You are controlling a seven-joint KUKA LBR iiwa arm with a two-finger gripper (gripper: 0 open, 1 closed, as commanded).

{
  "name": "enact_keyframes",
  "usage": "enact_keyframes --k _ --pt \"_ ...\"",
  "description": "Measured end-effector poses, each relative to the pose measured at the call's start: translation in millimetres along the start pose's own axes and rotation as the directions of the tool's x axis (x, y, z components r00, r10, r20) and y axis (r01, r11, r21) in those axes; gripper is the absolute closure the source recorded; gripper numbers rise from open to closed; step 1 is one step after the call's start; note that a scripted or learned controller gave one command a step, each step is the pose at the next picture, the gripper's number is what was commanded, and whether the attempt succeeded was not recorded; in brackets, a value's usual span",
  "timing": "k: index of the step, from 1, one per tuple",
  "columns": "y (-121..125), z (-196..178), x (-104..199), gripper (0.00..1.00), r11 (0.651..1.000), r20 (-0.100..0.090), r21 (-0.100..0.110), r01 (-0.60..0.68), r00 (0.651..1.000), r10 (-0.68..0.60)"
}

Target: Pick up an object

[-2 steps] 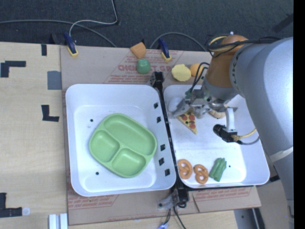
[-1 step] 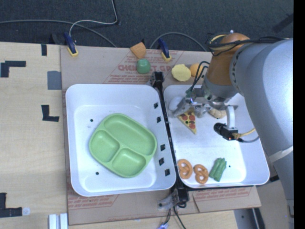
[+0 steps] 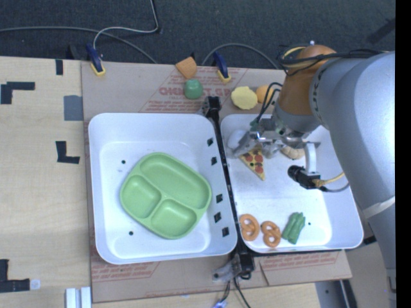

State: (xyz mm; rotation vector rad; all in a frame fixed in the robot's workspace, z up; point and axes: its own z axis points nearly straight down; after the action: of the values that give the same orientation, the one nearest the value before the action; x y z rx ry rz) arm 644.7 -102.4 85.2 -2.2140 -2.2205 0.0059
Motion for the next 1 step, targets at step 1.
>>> enact_keyframes --k 1 --pt "-4.0 -0.6 -1.6 0.00 1.000 0.002 -0.009 -0.001 1.000 0.001"
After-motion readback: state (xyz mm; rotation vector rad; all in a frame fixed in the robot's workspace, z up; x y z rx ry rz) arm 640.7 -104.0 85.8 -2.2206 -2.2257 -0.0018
